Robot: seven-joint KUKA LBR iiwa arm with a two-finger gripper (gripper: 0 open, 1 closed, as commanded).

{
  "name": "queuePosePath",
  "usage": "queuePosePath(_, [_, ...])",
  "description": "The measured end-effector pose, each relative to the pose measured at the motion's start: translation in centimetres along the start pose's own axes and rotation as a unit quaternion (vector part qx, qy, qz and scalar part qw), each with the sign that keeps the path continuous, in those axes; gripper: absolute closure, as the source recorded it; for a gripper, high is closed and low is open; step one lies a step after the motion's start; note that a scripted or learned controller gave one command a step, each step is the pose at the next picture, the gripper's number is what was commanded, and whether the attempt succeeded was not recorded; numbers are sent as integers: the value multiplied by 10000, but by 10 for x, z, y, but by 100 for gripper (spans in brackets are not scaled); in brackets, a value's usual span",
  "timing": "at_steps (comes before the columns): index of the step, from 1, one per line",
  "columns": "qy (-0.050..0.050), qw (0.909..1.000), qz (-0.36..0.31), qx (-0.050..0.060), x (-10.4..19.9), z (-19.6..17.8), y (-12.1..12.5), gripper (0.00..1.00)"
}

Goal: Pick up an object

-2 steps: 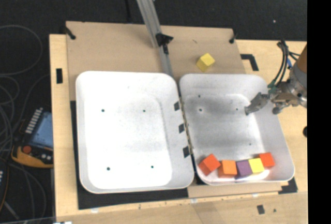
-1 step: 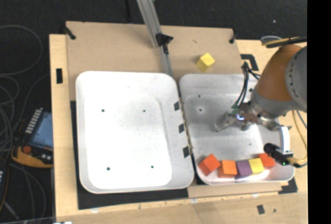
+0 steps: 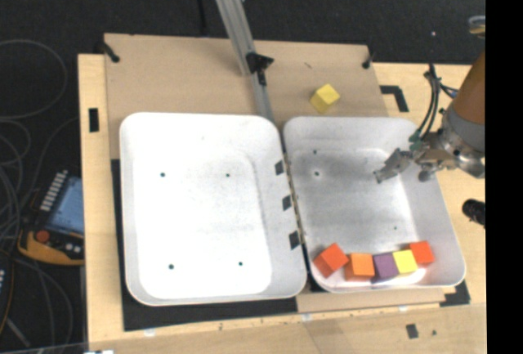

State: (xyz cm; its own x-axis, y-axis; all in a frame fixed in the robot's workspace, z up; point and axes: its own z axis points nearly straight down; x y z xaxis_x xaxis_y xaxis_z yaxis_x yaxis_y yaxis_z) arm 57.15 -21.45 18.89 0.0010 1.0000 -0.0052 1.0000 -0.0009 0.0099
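Note:
Several small blocks lie in a row along the front wall of the right bin [image 3: 343, 140]: a red one [image 3: 330, 259], an orange one [image 3: 359, 265], a purple one [image 3: 384, 266], a yellow one [image 3: 405, 262] and another red one [image 3: 422, 253]. My gripper [image 3: 402, 174] hangs over the right bin's far right part, well behind that row. It is open, with nothing between its fingers. A lone yellow block [image 3: 324, 97] rests on the bench behind the right bin, outside both bins.
The left bin [image 3: 131, 181] stands beside the right one. A slanted metal rail [image 3: 233, 13] runs from the top down to the gap between the bins. Cables and a handheld device [image 3: 57, 217] lie on the floor at the left.

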Motion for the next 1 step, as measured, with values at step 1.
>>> queuePosePath(1, [10,10000,-19,39,32,-4,-13,0])
